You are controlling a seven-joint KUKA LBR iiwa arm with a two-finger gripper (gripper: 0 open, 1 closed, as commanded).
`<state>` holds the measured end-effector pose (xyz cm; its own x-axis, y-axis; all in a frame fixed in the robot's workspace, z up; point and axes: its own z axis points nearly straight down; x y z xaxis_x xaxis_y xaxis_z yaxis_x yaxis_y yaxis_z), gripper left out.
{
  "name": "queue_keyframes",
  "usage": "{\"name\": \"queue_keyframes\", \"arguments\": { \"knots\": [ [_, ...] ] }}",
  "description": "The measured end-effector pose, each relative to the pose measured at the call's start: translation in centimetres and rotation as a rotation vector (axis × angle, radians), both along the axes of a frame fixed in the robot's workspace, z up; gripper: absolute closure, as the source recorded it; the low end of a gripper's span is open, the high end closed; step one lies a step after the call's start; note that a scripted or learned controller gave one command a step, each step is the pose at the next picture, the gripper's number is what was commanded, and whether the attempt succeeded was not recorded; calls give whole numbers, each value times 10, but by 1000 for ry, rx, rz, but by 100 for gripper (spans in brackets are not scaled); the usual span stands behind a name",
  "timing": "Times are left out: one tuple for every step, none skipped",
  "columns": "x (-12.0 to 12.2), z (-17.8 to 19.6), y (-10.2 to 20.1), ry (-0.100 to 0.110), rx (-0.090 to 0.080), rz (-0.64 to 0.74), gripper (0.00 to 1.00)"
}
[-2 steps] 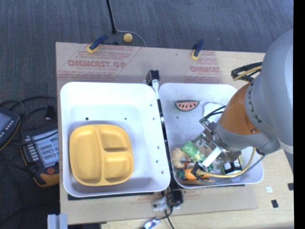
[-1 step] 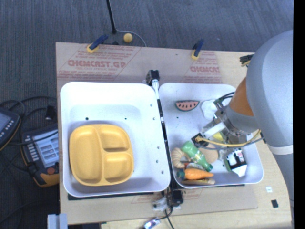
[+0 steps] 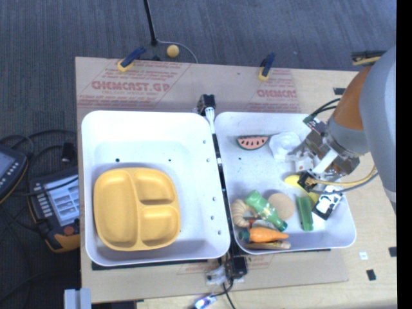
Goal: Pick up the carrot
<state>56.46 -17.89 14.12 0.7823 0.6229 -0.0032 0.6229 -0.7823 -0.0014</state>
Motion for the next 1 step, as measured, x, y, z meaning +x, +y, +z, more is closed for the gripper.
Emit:
{"name": "queue_keyframes", "arguments": {
  "knots": [
    [-66, -14, 40, 8, 5, 136, 0]
  ]
}}
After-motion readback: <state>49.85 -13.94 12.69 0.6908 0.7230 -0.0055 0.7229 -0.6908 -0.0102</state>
